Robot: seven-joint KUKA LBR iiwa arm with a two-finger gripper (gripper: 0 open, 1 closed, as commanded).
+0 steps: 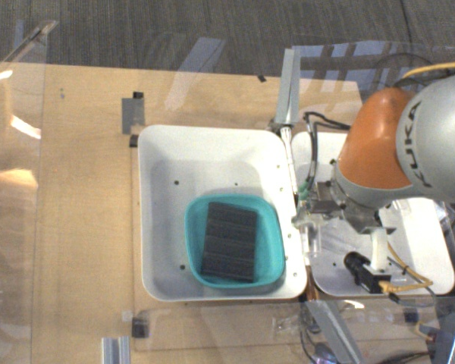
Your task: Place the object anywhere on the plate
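right bin (pixel 432 268) mostly hidden, arm (pixel 409 146) cropped

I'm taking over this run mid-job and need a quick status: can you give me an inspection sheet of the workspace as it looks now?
Surface: wooden bench bearing two white bins, left bin and right bin, side by side.
Job's things: teal plate sits in the left bin's near half; a dark ridged block lies flat on it, inside the rim.
Clutter: nothing seen in the left bin beyond the plate and block.
Grippers: gripper hangs over the divide between the bins, below the orange band; finger state unclear.
Cables: black cables loop beside the wrist; yellow wires over the right bin.
Surroundings: clear panel at left, dark carpet beyond the bench.
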